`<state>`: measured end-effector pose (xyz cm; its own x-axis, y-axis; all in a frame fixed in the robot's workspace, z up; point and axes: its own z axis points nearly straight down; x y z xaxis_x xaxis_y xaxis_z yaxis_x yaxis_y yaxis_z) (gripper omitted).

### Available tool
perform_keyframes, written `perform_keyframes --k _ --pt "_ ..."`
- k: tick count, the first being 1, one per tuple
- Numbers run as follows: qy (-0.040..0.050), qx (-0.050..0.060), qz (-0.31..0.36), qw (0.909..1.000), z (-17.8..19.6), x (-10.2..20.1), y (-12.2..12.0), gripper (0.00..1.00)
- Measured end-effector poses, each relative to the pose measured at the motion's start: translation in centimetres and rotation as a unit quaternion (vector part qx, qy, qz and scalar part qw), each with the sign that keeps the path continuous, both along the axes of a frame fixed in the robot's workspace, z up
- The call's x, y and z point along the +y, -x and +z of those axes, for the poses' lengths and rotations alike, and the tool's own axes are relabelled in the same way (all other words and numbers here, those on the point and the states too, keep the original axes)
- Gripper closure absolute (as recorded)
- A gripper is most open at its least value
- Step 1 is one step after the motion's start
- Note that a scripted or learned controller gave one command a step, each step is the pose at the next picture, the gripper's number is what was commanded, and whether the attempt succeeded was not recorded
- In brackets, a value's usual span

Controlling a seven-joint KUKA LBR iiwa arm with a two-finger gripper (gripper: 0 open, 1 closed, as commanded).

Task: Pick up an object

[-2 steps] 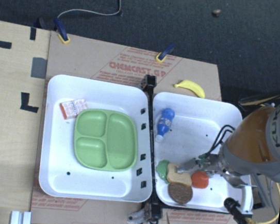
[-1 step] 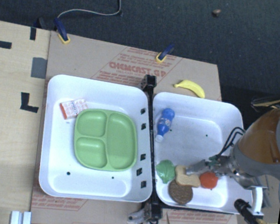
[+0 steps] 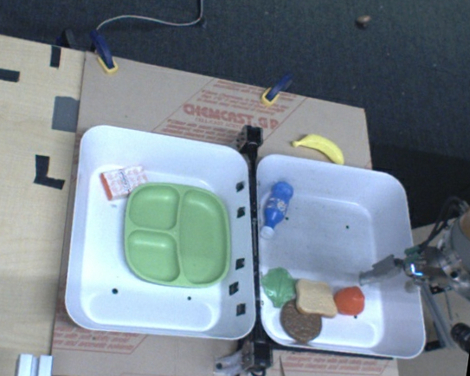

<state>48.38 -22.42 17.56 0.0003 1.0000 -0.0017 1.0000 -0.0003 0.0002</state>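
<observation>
Camera view shows a small cluster of candidates in the right bin (image 3: 340, 185): an orange-red ball (image 3: 349, 301), a tan bread-like piece (image 3: 317, 297) lying partly over a brown round cookie (image 3: 300, 323), and a green lump (image 3: 277, 285). They sit crowded at the bin's lower edge, just below and to the left of the end effector (image 3: 377, 273), the ball nearest it. The end effector reaches over the bin's right rim, its grey tip low above bare bin floor, nothing between its fingers; whether they are spread or closed I cannot tell. Farther up and left lies a blue bottle (image 3: 276, 205). Beyond the divider, well away, the left bin (image 3: 88, 231) carries a green divided plate (image 3: 179, 234) and a small packet (image 3: 121, 181). A banana (image 3: 319, 147) rests on the surface outside.
</observation>
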Motion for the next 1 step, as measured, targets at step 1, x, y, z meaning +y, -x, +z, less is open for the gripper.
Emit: perform_keyframes --k 1 --pt "0.0001 -0.003 0.0 1.0 -8.76 4.43 -0.22 0.0"
